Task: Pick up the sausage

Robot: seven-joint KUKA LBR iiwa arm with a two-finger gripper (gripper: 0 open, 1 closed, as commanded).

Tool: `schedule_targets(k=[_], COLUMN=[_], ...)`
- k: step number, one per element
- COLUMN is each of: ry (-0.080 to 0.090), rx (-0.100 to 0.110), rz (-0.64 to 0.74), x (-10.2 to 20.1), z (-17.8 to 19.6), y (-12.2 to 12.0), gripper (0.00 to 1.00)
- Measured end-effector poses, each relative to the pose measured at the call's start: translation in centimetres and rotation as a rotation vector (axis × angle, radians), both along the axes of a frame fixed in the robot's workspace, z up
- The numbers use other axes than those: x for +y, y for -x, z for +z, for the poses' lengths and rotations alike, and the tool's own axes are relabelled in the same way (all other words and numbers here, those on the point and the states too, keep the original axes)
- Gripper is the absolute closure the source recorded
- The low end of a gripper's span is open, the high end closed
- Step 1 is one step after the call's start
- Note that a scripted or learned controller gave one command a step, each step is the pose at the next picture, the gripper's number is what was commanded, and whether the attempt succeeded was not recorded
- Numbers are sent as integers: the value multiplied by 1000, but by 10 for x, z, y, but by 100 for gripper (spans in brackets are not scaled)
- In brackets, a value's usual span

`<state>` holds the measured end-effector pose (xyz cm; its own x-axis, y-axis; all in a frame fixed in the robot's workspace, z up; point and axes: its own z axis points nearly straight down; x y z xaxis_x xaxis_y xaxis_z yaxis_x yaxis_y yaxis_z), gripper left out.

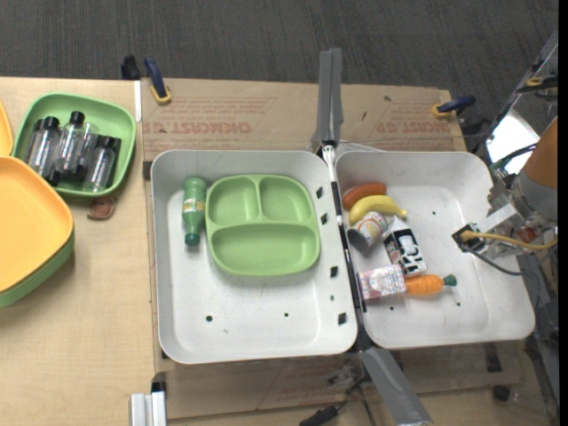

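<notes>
Cardboard-covered bench (231, 118): the sausage (364, 190) is lying unlifted in the right bin (461, 327); the gripper (522, 224) is being seen well apart (its opening cannot be told).

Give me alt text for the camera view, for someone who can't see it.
The sausage lies at the right bin's far left, beside a banana, with the arm off at the bin's right edge. The left bin holds a green plate and bottle.

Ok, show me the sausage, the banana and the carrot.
sausage (366, 190): camera view, middle of its visible red side.
banana (376, 207): camera view, middle of its curve.
carrot (423, 285): camera view, orange body.
</notes>
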<state>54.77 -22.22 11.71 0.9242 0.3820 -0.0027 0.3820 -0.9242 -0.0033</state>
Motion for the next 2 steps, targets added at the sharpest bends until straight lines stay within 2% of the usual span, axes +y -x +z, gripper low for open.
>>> schedule_targets(k=[1, 2], ry=[0, 0], rx=[1, 5], rz=[-142, -146], x=[58, 57], z=[-27, -19], y=[-4, -3], gripper=[100, 100])
